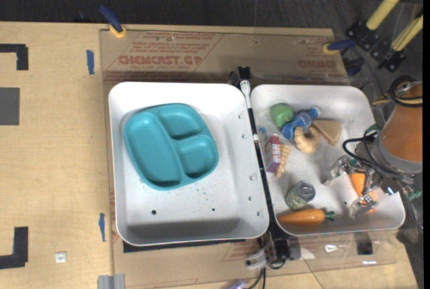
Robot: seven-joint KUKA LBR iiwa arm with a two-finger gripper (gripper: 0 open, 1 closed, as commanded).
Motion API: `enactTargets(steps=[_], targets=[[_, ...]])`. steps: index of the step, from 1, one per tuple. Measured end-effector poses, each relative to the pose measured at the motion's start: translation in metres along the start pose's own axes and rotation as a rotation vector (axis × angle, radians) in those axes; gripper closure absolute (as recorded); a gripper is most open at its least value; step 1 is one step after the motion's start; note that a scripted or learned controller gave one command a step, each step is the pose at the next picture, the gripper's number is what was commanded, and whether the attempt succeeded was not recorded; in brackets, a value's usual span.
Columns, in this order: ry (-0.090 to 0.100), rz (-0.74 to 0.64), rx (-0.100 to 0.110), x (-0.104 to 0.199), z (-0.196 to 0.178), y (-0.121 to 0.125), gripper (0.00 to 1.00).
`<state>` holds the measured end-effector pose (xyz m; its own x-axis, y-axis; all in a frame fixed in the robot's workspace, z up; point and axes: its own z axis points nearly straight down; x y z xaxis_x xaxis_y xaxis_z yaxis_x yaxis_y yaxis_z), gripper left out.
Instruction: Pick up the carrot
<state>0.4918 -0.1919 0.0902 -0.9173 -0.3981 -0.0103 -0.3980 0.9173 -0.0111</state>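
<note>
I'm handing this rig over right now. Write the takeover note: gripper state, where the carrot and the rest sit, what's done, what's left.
Gripper: low in the right bin, near its right wall; finger state unreadable, nothing seen in it.
Carrot: lying flat along the right bin's near edge, orange with green stem end pointing right, beside the small can.
Other items in that bin: green toy, blue toy, bread slice, ice-cream cone.
Left bin: holds a teal divided plate.
Done: nothing, carrot not lifted.
Left: shift the gripper over the carrot, grasp, lift.
</note>
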Motion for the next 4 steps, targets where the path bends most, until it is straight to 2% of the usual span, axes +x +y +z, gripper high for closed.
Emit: enactTargets(steps=[1, 2, 3, 4], targets=[[-0.013, -0.001, 0.005, -0.005, -0.013, 0.0, 1.0], [-0.021, -0.002, 0.008, -0.009, -0.023, 0.0, 1.0], [-0.001, -0.211, 0.001, -0.012, -0.001, 0.023, 1.0], [-0.001, -0.211, 0.0, -0.011, 0.0, 0.024, 0.0]])
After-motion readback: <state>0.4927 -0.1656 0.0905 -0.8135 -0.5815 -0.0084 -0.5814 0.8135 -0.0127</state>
